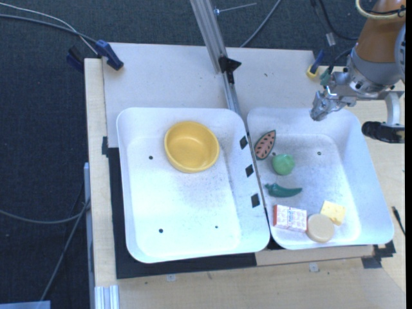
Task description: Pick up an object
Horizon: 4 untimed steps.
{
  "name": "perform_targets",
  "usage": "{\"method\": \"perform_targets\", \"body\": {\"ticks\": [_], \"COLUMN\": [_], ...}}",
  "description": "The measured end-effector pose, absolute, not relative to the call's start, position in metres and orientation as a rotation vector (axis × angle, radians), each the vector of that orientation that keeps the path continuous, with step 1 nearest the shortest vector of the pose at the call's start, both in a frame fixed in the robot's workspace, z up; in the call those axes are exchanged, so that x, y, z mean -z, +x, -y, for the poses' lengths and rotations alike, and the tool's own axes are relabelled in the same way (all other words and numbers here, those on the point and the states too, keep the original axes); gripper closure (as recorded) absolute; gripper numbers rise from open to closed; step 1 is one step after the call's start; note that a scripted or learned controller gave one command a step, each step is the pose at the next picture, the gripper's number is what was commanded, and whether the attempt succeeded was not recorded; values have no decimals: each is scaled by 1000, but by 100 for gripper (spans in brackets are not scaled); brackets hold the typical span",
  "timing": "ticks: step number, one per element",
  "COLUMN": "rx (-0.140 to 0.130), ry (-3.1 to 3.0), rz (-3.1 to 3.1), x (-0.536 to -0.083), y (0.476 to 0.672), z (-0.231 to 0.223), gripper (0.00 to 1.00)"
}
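My gripper (320,110) hangs over the far edge of the right bin (360,148), above its back rim and apart from every object. In that bin lie a brown oval slice with spots (264,144), a green ball (282,164), a dark green pepper (283,190), a red and white box (290,217), a tan round disc (320,228) and a yellow cheese wedge (333,211). A yellow bowl (191,146) stands upright in the left bin (187,230), near its far side.
A metal pole (212,31) slants down from the top to the divide between the bins. Blue clamps (108,53) sit at the bench's far left corner. Cables run over the dark floor at left and top.
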<state>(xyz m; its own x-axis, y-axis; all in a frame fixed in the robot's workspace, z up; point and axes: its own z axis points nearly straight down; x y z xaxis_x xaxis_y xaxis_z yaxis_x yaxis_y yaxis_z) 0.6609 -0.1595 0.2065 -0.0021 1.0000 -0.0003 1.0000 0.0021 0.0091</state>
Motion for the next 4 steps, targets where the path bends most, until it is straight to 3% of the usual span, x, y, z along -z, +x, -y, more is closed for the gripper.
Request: {"method": "perform_targets", "body": {"ticks": [1,2,4], "rx": [-11,4,7], "ry": [2213,2224,2224], "rz": [-2219,-2234,-2238], "x": [-259,-248,-257], "y": [667,654,629], "z": [151,101,-4], "gripper": [100,100,100]}}
